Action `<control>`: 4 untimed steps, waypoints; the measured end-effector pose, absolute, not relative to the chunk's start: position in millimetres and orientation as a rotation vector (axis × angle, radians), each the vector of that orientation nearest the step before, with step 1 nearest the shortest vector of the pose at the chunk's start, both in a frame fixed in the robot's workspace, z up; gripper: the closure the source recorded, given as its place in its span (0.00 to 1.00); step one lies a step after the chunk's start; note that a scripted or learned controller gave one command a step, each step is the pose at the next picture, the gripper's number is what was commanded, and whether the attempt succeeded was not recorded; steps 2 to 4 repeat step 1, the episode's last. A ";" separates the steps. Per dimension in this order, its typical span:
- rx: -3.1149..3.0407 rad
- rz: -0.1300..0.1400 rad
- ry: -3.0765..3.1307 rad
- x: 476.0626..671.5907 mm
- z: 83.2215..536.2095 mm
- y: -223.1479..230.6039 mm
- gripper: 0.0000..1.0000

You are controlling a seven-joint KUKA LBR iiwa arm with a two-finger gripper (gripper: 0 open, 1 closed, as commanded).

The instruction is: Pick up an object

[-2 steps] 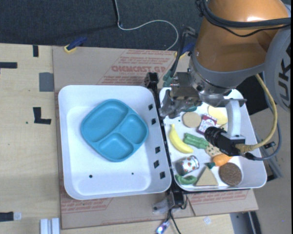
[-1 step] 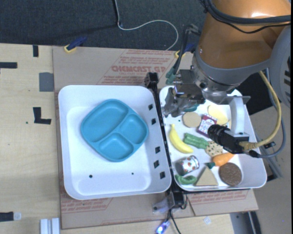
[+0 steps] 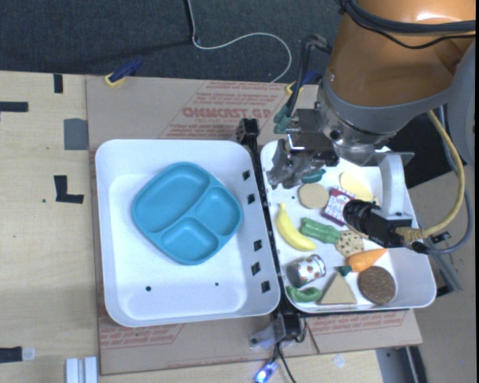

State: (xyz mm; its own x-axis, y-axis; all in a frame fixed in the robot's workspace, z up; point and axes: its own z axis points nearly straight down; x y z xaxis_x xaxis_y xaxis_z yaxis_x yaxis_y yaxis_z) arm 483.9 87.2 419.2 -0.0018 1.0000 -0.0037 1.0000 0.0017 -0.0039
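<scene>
1. My gripper (image 3: 294,168) hangs at the right bin's (image 3: 399,294) top-left corner; I cannot tell its state.
2. The banana (image 3: 291,229) lies just below it along the left wall, its long axis running top to bottom.

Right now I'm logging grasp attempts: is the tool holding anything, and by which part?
Cannot be told. The tool sits low over the right bin's upper left corner, above the banana.

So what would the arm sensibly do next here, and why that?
Probably lower a little onto the food pieces. The end effector hangs over the near-left corner of the right bin, with a banana and a round tan piece just below it in the view, and I see nothing between its fingers.
</scene>
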 end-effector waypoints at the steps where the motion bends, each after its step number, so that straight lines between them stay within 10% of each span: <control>1: -2.222 -0.003 -2.224 483.9 455.9 102.1 1.00; 4: -2.222 -0.003 -2.224 483.9 455.9 102.1 1.00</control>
